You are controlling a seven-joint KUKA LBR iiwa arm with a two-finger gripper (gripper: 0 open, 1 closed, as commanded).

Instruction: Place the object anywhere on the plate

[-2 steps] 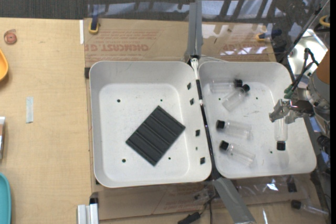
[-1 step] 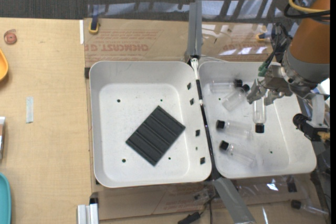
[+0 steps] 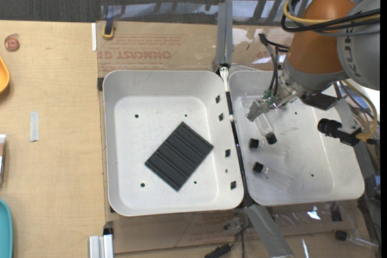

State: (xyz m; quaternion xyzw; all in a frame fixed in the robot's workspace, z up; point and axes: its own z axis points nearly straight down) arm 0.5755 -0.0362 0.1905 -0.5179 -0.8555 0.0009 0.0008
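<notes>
The plate [image 3: 179,155] is a dark, ribbed rectangular slab lying flat and turned diagonally in the middle of the left bin [image 3: 121,130]. A small black object [image 3: 258,168] lies on the floor of the right bin [image 3: 326,184], near its left wall. My gripper [image 3: 262,141] hangs over the left part of the right bin, a little above and behind that object. Its clear fingers [image 3: 266,127] point down, and their dark tips stand apart, open, with nothing between them. The gripper is well to the right of the plate, across the wall between the bins.
The two bins touch along a raised middle wall [image 3: 233,130] with black clips. A black fitting [image 3: 331,127] on cables sticks out over the right bin's right side. Cardboard [image 3: 157,48] lies behind the bins, and a wooden tabletop [image 3: 48,130] is on the left.
</notes>
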